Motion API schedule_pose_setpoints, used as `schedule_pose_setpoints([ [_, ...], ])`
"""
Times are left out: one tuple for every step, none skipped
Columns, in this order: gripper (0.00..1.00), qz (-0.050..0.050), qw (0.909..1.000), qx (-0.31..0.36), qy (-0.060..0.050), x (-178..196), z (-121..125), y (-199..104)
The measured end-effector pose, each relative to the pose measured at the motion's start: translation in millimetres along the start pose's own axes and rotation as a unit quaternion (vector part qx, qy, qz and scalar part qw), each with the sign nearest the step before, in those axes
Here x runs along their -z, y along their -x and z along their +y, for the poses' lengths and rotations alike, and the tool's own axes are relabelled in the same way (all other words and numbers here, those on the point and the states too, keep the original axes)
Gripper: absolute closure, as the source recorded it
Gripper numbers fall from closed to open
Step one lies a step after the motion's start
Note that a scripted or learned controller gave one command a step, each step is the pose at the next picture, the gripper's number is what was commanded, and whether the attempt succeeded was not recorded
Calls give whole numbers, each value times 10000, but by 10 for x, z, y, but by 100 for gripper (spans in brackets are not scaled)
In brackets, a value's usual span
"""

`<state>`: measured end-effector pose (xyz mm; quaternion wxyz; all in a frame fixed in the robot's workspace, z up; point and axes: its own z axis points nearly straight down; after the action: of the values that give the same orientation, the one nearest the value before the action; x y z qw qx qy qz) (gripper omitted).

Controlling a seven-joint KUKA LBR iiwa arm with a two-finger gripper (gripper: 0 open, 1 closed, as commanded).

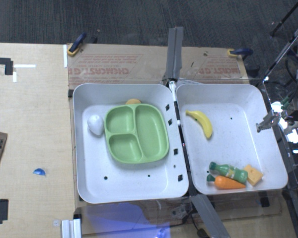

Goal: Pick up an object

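Camera view: banana (200, 123) lies well apart from the claw (269, 122); its grip cannot be told

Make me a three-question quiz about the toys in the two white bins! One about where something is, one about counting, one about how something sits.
1. Where is the banana?
A. right bin
B. left bin
C. on the green tray

2. How many compartments does the green tray have?
A. two
B. three
C. five

3. How does the green bottle sit?
A. upright
B. lying on its side
C. on top of the tray

Answers:
1 A: the banana lies on the floor of the right bin.
2 B: ridges split the tray into three sections.
3 B: the bottle lies flat beside the carrot.
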<state>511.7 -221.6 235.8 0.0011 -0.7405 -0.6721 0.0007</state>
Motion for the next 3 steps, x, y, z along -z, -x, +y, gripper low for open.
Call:
schedule_pose_setpoints([
  [0, -7, 9982, 601, 15, -1438, 335, -689],
  [0, -1, 9964, 847, 3, -1238, -350, -417],
  [0, -7, 9914, 1311, 10, -1446, 310, -923],
])
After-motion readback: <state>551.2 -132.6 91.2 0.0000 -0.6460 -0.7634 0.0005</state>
